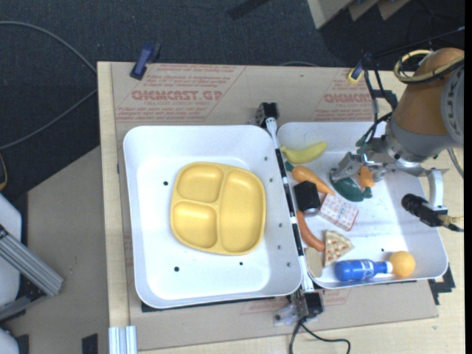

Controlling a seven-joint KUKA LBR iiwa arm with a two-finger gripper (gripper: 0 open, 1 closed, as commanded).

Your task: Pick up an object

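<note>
My gripper (355, 174) hangs low in the upper middle of the right bin (387, 223), reaching in from the right. It sits directly over a dark green object (354, 192), with a small orange piece (366, 175) at its tip. Whether it touches the green object is hidden by the gripper body. Around it lie a yellow banana (306, 152), an orange carrot (310, 177), a black block (306, 196), a pink and white packet (339, 212), a pizza slice (337, 246), a blue bottle (361, 269) and an orange ball (402, 262).
The left bin (147, 198) holds a yellow divided plate (219, 207). An orange sausage-like piece (310, 231) lies along the right bin's left wall. The arm's grey and orange wrist (424, 116) stands over the right bin's far right corner.
</note>
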